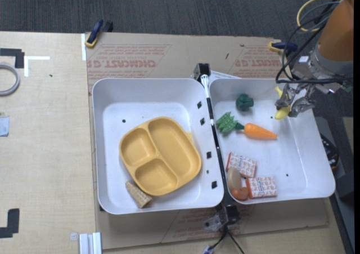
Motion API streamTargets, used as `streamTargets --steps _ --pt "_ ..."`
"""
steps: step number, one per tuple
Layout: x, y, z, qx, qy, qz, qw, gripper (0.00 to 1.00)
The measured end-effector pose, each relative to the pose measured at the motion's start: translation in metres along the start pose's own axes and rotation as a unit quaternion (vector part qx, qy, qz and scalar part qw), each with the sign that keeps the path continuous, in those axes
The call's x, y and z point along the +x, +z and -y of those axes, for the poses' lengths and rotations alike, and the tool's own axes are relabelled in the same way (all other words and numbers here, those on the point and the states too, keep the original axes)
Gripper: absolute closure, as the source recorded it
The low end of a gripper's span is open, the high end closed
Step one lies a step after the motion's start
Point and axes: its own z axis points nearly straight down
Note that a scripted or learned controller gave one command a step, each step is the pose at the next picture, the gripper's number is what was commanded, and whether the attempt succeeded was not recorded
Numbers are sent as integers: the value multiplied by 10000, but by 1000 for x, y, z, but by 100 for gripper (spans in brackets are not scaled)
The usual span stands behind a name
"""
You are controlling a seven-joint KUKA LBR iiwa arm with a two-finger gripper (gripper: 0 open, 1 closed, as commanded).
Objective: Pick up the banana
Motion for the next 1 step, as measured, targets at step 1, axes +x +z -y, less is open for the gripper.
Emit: streamTargets --steps 1 --pt "-20 -43 -15 -7 -1644 2 9864 100"
